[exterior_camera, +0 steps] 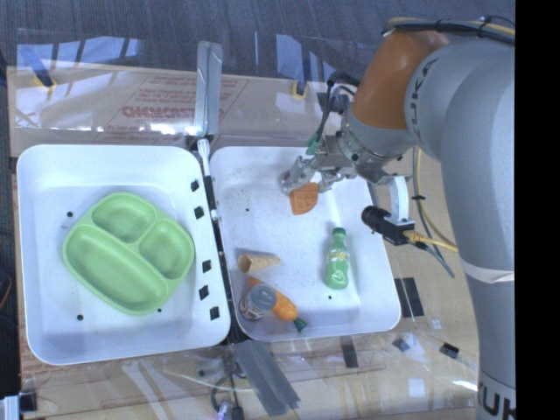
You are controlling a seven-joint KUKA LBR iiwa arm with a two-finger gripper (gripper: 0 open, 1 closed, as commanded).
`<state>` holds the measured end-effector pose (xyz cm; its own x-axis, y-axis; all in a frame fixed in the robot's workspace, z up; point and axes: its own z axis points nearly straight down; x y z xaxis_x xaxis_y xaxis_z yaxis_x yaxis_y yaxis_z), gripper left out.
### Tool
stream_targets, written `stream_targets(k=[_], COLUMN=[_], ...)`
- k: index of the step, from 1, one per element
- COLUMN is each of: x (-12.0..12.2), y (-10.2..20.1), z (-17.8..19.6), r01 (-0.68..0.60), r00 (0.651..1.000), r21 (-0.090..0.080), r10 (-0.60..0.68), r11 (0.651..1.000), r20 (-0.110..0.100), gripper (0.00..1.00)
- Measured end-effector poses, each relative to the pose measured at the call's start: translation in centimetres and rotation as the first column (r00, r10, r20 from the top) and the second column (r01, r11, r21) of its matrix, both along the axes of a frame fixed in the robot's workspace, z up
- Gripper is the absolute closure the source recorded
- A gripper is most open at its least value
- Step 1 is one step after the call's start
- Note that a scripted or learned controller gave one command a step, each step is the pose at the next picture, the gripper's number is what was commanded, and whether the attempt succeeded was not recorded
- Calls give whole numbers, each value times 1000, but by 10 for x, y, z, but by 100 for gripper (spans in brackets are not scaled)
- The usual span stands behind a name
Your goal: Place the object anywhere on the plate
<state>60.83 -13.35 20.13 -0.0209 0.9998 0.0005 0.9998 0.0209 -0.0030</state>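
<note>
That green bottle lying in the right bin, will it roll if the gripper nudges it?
Probably. The green bottle lies on its side on the smooth floor of the right bin, and its round body would likely roll sideways. It looks like small, light plastic, so a nudge might also spin it.

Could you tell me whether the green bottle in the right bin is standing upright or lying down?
Lying down: the green bottle rests lengthwise on the right bin's floor, its cap toward the far side.
</note>
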Motion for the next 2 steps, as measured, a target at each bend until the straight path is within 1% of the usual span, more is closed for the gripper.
stream_targets(k=[1,2], x=[-57,-63], y=[101,167], z=[-10,-11], r01=[-133,-358], r00=[991,934], r21=[1,1], r10=[133,358], r11=[991,934], r20=[-1,-2], gripper=[100,100])
